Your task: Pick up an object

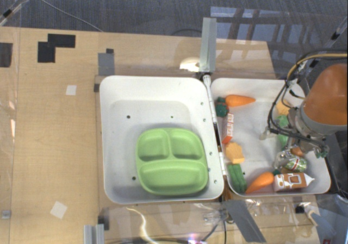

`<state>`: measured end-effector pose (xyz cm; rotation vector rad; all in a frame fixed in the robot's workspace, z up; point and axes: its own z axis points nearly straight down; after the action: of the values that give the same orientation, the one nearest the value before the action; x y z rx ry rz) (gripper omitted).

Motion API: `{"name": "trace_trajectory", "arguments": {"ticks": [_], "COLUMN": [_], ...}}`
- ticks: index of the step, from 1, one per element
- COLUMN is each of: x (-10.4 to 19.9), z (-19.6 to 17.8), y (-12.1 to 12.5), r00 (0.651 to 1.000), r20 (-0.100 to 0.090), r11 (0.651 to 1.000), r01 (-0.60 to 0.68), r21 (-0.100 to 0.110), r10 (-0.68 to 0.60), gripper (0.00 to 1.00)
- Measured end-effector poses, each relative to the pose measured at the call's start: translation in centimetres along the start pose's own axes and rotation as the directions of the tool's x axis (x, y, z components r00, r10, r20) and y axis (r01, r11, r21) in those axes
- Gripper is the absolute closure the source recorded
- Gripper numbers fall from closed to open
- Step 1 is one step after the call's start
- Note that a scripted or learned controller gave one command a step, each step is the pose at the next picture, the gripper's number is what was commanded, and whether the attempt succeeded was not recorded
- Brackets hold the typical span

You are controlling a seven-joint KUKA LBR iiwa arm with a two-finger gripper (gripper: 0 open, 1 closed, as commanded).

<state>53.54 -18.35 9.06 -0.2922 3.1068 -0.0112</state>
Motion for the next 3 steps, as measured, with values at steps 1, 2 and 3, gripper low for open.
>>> {"name": "trace_trajectory", "arguments": {"ticks": [1, 2, 3], "x": [0.6, 0.4, -0.3], "z": [0.0, 0.0, 0.0], "y": [0.0, 1.1, 0.0], "r00": [0.998, 1.000, 0.993], "r20": [0.000, -0.002, -0.004], "r11": [0.998, 1.000, 0.993], "r01": [-0.061, -0.017, 0.120], "r21": [-0.001, 0.001, -0.004], "r10": [0.061, 0.017, -0.120], "gripper": [0.00, 0.00, 0.00]}}
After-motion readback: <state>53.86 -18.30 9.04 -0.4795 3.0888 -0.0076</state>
